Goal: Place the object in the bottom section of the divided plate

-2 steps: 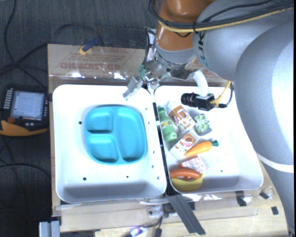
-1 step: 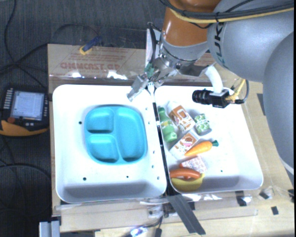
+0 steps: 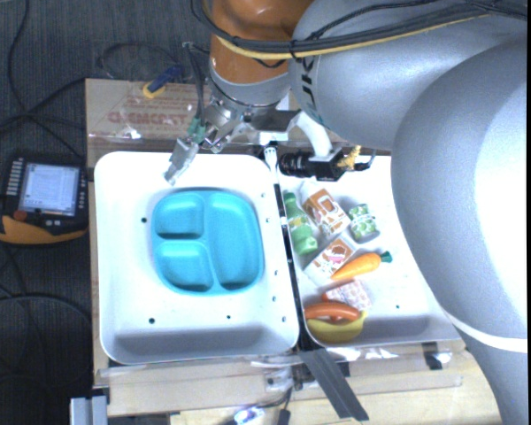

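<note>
A blue divided plate (image 3: 208, 237) with three sections lies in the left white bin (image 3: 124, 317). My gripper (image 3: 177, 166) hangs over the far rim of that bin, just beyond the plate's upper left corner, pointing down and to the left. I see nothing held at its tip. The toy foods lie in the right bin (image 3: 407, 317): an orange carrot (image 3: 358, 264), a hot dog (image 3: 330, 311) on a yellow piece (image 3: 338, 328), a green bottle (image 3: 299, 227), two small cartons (image 3: 324, 211) (image 3: 329, 257) and a green cube (image 3: 363, 222).
The grey arm fills the upper right and overhangs the right bin. A cardboard sheet (image 3: 142, 109) lies behind the left bin. A handheld pendant (image 3: 40, 193) sits on the floor at the left. A black divider (image 3: 283, 237) runs between the bins.
</note>
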{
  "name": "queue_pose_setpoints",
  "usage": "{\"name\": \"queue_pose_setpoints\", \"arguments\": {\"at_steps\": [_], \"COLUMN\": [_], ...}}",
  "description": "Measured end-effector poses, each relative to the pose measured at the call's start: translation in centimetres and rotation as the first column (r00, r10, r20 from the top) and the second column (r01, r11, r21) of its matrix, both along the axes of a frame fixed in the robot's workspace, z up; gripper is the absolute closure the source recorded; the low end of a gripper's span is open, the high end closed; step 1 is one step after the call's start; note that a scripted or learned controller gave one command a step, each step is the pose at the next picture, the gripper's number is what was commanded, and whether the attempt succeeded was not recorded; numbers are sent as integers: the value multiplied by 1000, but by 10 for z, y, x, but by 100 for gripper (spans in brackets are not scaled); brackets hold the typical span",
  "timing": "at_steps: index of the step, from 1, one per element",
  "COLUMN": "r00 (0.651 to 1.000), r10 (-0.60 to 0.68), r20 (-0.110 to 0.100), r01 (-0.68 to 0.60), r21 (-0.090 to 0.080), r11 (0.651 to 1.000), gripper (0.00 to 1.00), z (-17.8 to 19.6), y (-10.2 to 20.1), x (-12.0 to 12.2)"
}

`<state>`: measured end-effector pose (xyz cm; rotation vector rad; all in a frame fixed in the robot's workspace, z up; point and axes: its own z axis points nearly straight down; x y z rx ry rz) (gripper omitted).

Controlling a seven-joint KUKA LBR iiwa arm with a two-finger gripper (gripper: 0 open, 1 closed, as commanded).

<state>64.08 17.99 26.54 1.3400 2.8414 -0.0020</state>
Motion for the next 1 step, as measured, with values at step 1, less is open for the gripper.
{"name": "queue_pose_setpoints", "arguments": {"at_steps": [1], "r00": [997], "r10": [82], "r20": [1], "r01": [-82], "r21": [1], "r11": [997], "gripper": [0], "z": [163], "y": [35], "x": [-70]}}
